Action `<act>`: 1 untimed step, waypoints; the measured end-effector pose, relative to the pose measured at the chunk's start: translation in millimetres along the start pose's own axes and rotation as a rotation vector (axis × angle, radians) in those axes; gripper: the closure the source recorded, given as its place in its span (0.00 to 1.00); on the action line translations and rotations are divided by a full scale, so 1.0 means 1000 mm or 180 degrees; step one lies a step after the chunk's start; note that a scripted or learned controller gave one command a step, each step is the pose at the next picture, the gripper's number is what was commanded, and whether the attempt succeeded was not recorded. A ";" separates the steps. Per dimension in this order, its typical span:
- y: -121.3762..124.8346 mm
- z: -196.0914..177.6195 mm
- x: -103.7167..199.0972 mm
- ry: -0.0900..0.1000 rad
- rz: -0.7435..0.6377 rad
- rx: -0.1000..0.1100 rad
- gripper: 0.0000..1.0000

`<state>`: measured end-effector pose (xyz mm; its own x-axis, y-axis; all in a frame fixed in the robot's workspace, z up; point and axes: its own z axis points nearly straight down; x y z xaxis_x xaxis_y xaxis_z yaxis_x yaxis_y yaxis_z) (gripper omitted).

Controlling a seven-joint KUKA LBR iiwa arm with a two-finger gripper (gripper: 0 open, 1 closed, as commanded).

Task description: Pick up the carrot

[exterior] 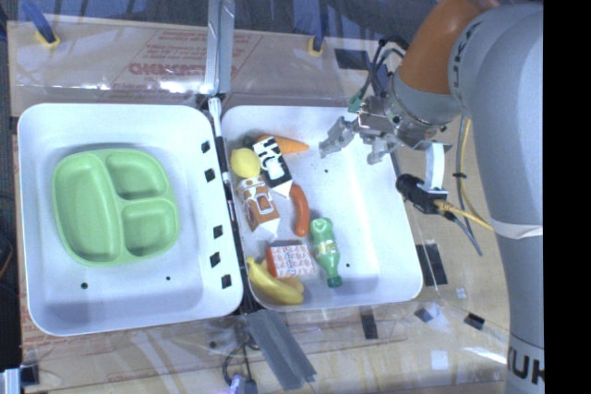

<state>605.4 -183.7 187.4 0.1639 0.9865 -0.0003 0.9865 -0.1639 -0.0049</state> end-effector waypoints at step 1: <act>0.034 0.098 0.077 0.0000 -0.0223 0.0007 0.00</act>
<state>651.4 -113.1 89.0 0.0946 0.9955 0.0000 0.9955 -0.0945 -0.0071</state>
